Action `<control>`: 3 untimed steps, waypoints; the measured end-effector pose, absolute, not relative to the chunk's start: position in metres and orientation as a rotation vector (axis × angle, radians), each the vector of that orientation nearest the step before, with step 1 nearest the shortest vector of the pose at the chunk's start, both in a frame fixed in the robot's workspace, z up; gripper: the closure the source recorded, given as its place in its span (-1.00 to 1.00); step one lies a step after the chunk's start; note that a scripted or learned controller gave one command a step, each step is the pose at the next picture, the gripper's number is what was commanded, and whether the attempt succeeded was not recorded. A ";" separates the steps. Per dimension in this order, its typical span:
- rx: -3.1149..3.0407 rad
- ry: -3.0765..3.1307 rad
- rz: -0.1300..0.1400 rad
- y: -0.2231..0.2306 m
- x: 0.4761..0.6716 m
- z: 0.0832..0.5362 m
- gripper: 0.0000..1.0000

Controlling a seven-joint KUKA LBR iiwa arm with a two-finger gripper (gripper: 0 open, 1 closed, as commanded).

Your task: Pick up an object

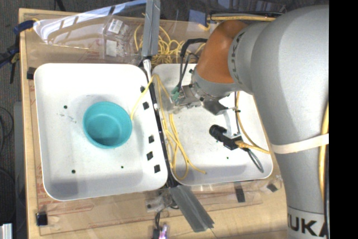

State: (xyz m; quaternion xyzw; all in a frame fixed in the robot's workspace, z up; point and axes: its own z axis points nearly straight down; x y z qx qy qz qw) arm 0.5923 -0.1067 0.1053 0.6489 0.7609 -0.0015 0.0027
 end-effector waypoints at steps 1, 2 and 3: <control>2.036 2.377 -0.011 -0.112 0.592 0.106 -1.00; 1.998 2.418 -0.003 -0.121 0.602 0.094 -1.00; 1.993 2.426 -0.003 -0.119 0.602 0.103 1.00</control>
